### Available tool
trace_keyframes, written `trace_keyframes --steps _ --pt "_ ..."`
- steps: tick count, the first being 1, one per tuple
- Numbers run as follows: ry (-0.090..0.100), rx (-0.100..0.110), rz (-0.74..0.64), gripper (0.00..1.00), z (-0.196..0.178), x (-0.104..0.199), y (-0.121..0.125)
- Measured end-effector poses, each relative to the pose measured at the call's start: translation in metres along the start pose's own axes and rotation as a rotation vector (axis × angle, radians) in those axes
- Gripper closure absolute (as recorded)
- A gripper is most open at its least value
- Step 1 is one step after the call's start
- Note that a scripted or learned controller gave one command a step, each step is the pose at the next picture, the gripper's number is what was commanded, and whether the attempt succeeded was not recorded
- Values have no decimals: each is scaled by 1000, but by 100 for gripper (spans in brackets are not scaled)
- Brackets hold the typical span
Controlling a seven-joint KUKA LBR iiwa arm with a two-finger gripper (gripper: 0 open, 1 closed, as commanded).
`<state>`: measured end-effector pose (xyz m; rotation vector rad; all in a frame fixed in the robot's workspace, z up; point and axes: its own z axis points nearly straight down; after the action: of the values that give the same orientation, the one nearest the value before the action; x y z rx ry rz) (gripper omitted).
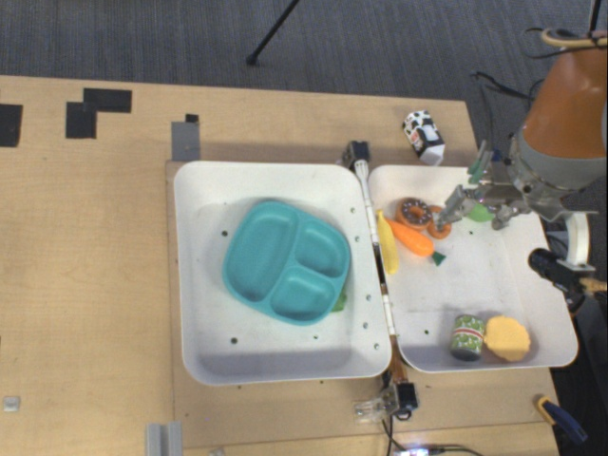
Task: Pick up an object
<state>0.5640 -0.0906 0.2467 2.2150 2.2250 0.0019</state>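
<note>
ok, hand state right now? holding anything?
Hand: cannot be told from this view; it sits over the right bin near the carrot.

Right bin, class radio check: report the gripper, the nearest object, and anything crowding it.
Gripper low over right bin, fingers unclear. Nothing seen held. Carrot and donut beside it, yellow piece along the bin's left wall.

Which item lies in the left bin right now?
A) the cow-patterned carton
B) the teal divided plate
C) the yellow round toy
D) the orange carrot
B: the teal divided plate lies flat in the left bin, while the carrot and the yellow round toy are in the right bin, and the cow-patterned carton stands on the bench outside both.
</note>
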Motion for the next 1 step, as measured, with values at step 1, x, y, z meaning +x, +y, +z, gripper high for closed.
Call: trace_keyframes --steps 1 --pt "1 3 241 0 89 -8 30"
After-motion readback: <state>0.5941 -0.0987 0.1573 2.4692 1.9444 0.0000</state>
